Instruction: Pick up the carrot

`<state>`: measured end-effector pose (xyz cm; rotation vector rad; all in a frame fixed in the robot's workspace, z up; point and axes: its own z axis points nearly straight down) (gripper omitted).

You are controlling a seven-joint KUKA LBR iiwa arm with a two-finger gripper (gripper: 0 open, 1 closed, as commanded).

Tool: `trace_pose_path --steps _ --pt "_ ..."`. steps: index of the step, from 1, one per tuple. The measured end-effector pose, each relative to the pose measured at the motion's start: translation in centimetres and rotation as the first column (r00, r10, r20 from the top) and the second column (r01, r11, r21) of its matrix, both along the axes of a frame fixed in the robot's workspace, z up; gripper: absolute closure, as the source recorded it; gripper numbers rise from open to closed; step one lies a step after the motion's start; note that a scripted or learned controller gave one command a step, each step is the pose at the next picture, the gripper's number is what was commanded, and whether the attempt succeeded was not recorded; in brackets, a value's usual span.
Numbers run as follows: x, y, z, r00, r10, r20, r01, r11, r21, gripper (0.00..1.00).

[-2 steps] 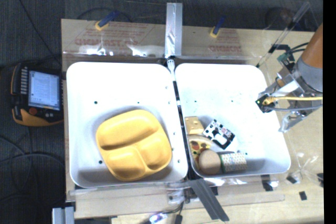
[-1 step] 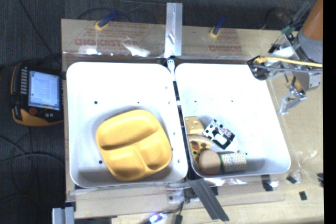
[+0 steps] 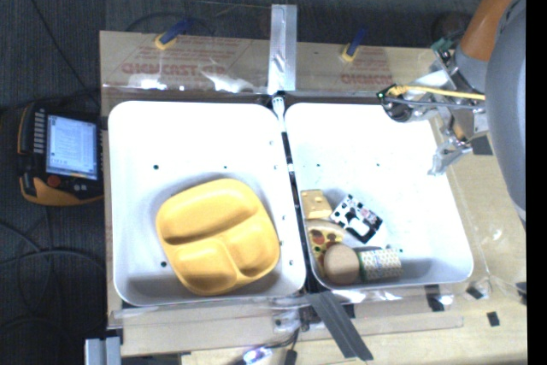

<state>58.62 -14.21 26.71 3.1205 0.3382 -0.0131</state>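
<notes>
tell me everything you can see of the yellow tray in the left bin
The yellow tray is a rounded, glossy, plastic-looking dish with three compartments: one long and two smaller. It lies flat, open side up and turned askew, on the floor of the left bin, toward its near right corner.

Grey arm (image 3: 515, 107), hand (image 3: 444, 151) far right

One camera is fixed high above the bench (image 3: 491, 209), looking down at a slight slant. It stands far enough back to frame the left bin (image 3: 171, 141) and the right bin (image 3: 367, 158) whole, with dark floor (image 3: 51, 21) around and the arm (image 3: 517, 115) at the right edge.
</notes>
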Motion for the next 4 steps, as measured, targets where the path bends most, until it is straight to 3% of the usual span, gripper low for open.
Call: trace_pose_path --steps 1,2,3,4 --pt "-6.0 2.0 -1.0 1.0 -0.01 0.0 0.01 1.0 0.001 0.0" --pt "-6.5 1.4 2.8 0.999 0.043 0.003 -0.043 0.999 0.002 0.0" --pt "-0.1 0.0 4.9 1.0 -0.006 0.001 0.006 1.0 0.002 0.0" --pt "-0.1 0.0 5.5 1.0 0.001 -0.007 -0.001 1.0 -0.003 1.0"
